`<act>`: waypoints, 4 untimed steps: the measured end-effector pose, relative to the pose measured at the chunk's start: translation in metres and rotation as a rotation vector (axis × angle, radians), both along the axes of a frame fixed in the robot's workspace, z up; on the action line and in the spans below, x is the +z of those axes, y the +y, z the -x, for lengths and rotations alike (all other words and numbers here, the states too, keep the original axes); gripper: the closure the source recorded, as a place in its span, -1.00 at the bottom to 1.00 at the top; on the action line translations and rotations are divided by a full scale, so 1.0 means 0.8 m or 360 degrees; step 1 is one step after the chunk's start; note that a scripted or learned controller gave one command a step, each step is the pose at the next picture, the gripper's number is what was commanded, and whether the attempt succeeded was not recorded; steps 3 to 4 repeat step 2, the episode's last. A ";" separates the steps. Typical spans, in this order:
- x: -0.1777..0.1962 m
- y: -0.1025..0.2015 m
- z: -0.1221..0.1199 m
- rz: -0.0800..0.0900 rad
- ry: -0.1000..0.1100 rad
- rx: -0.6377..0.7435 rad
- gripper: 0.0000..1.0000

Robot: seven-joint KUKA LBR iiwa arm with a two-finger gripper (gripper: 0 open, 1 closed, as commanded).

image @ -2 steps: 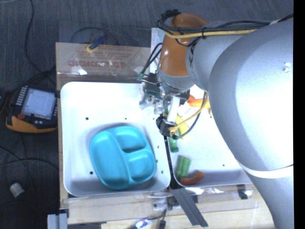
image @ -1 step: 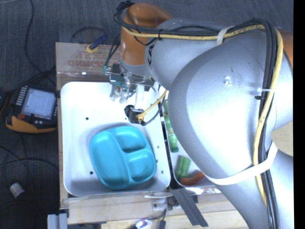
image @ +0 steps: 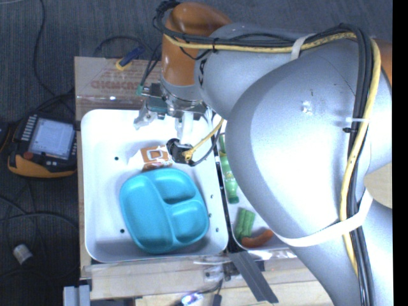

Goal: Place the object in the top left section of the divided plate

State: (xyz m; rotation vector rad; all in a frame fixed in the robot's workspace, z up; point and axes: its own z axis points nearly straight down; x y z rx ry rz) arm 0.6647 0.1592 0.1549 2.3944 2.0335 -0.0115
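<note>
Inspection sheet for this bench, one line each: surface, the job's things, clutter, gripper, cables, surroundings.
Surface: two white bins side by side; the left bin is in plain view, the right bin is largely covered by the arm.
Job's things: blue divided plate in the left bin, nothing in its sections; small orange and white object lies in the bin at the plate's upper rim, not on it.
Clutter: green pieces and an orange piece in the right bin.
Gripper: gripper hangs over the left bin, just above the object; no hold seen.
Cables: yellow cable along the arm; black cables on the floor.
Surroundings: handheld screen unit left of the bench; cardboard behind the bins.
</note>
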 end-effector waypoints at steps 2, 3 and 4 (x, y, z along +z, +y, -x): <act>-0.019 0.088 -0.002 0.0002 0.0001 -0.0217 -1.00; -0.019 0.088 -0.002 0.0002 0.0001 -0.0217 -1.00; -0.019 0.088 -0.002 0.0002 0.0001 -0.0217 -1.00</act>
